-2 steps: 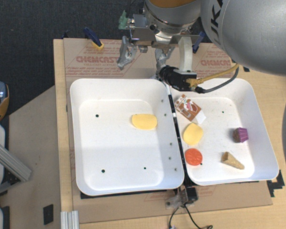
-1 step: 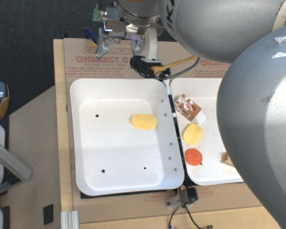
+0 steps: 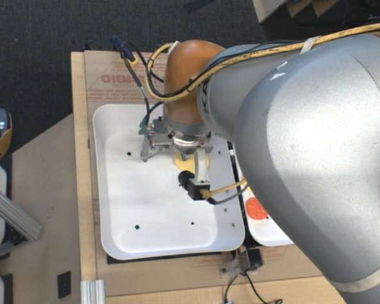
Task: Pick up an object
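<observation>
- The gripper [image 3: 185, 145] sits low over the right half of the left bin [image 3: 120, 233], hanging off the orange band [image 3: 187, 75] of the arm [image 3: 304, 138]. Honestly can't tell how its jaws stand, the wrist hardware covers them from this angle.
- Right under and beside it there's a pale yellow thing [image 3: 180, 161] peeking out on the bin floor, mostly hidden. It looks flat and roundish, but it's hard to say what it is, or whether the gripper is touching it or just hovering.
- A black part on a cream bracket [image 3: 195, 181] sticks down from the wrist toward the near side of the bin, with a yellow cable [image 3: 228, 187] running off it.
- More cables, yellow and dark, loop [image 3: 153, 75] around the orange band, and a blue-tipped one [image 3: 121, 47] pokes out toward the far left corner.
- The left bin floor has a few small dark dots [image 3: 137, 227] on it.
- The right bin [image 3: 269, 236] is mostly covered by the big grey arm, but an orange-red round object [image 3: 256, 209] shows near its left edge, well apart from the gripper.
- Both bins rest on a cardboard-brown tabletop [image 3: 88, 170], with dark floor [image 3: 38, 43] around it.
</observation>
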